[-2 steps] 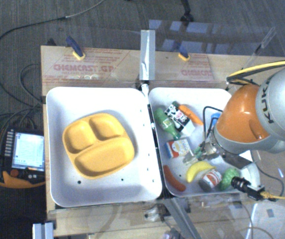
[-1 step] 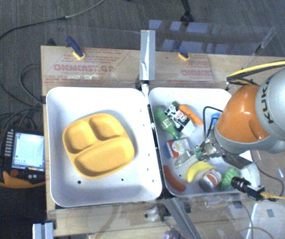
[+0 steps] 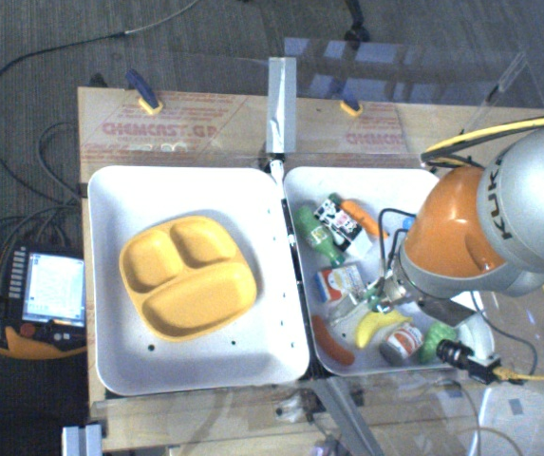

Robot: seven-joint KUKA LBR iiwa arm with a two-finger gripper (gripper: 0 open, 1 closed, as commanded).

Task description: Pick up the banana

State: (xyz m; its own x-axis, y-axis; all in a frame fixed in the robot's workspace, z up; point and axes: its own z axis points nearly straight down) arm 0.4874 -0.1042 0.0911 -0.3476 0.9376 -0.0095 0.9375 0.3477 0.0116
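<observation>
several items crowding banana (image 3: pixel 378 327), can (image 3: pixel 401 342) touching, claw (image 3: pixel 378 297) above

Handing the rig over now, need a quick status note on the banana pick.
Pincer: down in the right bin, just above the banana; whether it is open or shut cannot be told from this view.
Banana: lies in the right bin near its front edge, among other items, beside a small can.
Left bin: holds a yellow divided tray.
Done: arm reached to the banana.
Left: no grasp visible; banana not yet lifted.
</observation>
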